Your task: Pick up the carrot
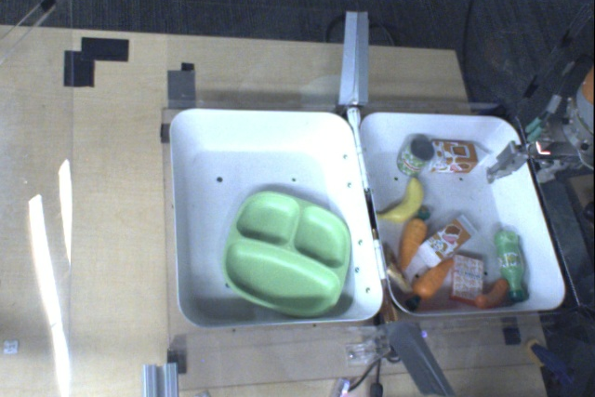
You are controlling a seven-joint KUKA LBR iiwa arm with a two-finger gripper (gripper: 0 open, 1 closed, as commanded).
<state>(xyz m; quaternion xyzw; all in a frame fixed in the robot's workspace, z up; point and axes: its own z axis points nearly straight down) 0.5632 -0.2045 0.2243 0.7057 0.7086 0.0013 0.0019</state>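
The gripper (514, 161) sits at the far right edge of the right bin (465, 121), over its rim, with a grey finger (508, 163) slanting down and to the left toward the bin floor. Whether the fingers are spread or pressed together cannot be told from this angle, and nothing shows between them. Behind the finger the wrist (558, 139) runs off to the right, low and nearly level with the bin wall, a small red light glowing on it.

Just left of the fingertip, along the back of the bin, lie a patterned carton (456, 157) and, beside that, a round can (416, 153). Below and left of the gripper a yellow banana (406, 204) curves by the divider. The carrot (412, 240) lies further toward the near-left of the fingers, well apart from them, its orange body upright in the view under the banana's tip. Beside it rests a white packet (443, 243), with a second orange piece (433, 279) angled beneath, a red-printed box (467, 275) next to that, and a green bottle (509, 261) almost straight below the gripper near the front right corner.

Far to the left, across the divider, the left bin (214, 144) holds a green divided tray (289, 252).
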